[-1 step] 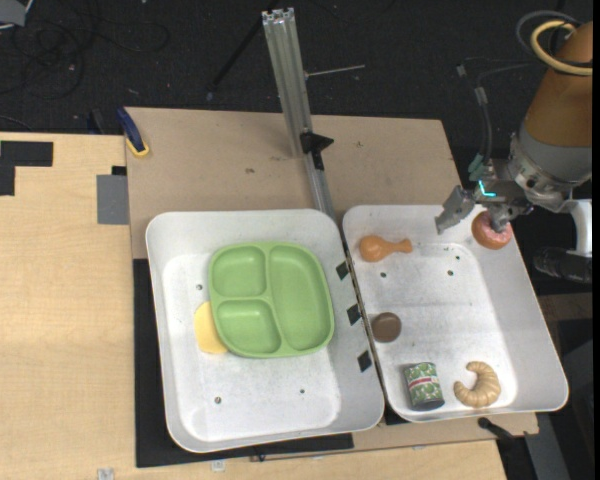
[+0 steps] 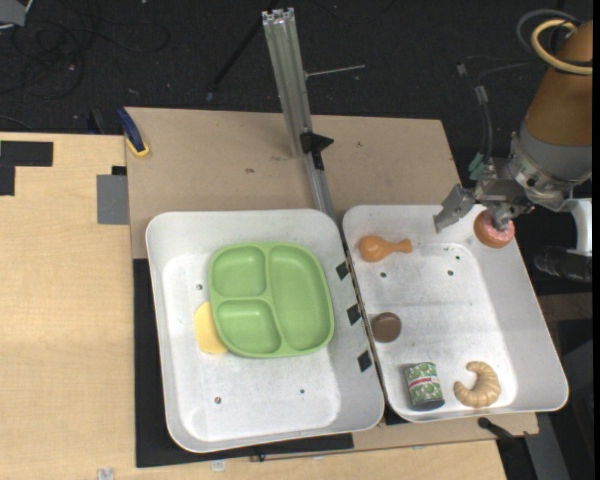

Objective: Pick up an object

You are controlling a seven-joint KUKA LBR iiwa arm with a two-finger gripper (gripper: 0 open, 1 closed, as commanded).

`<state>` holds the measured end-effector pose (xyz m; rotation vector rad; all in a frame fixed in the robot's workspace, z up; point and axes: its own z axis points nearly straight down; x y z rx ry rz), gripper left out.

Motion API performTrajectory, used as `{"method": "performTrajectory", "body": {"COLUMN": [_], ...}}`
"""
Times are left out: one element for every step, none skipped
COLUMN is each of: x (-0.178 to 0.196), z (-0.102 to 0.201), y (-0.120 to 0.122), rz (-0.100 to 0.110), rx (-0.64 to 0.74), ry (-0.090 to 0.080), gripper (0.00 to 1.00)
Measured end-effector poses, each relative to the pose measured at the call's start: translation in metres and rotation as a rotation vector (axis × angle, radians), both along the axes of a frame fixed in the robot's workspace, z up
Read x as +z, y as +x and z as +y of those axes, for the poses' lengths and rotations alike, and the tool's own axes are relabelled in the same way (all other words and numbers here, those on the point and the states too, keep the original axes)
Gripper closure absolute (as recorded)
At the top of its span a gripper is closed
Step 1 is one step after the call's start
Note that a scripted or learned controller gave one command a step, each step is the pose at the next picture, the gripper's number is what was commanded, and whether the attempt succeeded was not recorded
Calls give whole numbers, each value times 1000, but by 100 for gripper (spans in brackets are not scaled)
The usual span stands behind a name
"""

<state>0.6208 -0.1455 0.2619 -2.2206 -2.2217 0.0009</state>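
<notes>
Hovering over right bin's far right corner: hand, a pink doughnut just beneath; grip state impossible to tell.

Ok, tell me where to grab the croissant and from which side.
Grip the croissant across its thick middle, coming straight down from above. It lies flat in the right bin, curved, near the lower right corner; the bin wall crowds a side approach, and the can sits apart.

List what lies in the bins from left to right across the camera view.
yellow piece → green divided tray → brown disc → green can → croissant
</notes>
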Motion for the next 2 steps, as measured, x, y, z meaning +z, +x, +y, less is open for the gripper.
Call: {"method": "performTrajectory", "body": {"x": [-45, -109], "z": [-3, -6], "y": [-4, -5], "rz": [7, 8], "rx": [-1, -1], "ry": [1, 1], "gripper": [0, 0]}}
